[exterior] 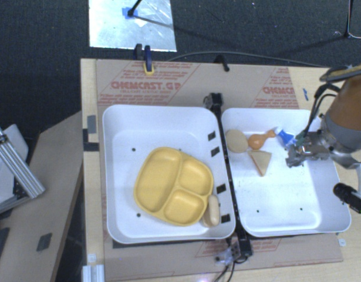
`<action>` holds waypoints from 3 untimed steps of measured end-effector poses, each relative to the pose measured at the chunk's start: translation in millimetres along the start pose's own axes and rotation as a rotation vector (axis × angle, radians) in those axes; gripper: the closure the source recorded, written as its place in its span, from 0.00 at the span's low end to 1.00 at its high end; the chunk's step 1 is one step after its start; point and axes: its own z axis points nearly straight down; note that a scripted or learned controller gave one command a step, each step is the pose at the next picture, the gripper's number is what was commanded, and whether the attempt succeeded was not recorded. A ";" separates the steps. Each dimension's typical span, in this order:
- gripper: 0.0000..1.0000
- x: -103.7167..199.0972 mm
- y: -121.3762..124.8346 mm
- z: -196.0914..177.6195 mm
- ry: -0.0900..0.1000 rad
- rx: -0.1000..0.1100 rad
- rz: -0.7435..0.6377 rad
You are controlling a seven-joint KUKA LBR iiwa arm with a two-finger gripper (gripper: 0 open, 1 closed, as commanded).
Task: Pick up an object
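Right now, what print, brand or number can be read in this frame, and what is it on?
"CHEMCAST GP": red print on the brown board under the bins, at its upper left.
The same red print repeats at the board's upper right and along its lower edge, too blurred or cut off to read.
Nothing legible on the yellow tray or the bins.

two white bins (pixel 168 113), one yellow tray (pixel 171 184), five small objects (pixel 260 161)
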 end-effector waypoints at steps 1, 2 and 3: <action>1.00 57.2 1.4 -13.5 0.002 0.000 -0.006; 1.00 112.0 3.2 -4.6 0.002 0.002 -0.006; 1.00 157.6 5.2 -14.7 0.002 0.002 -0.007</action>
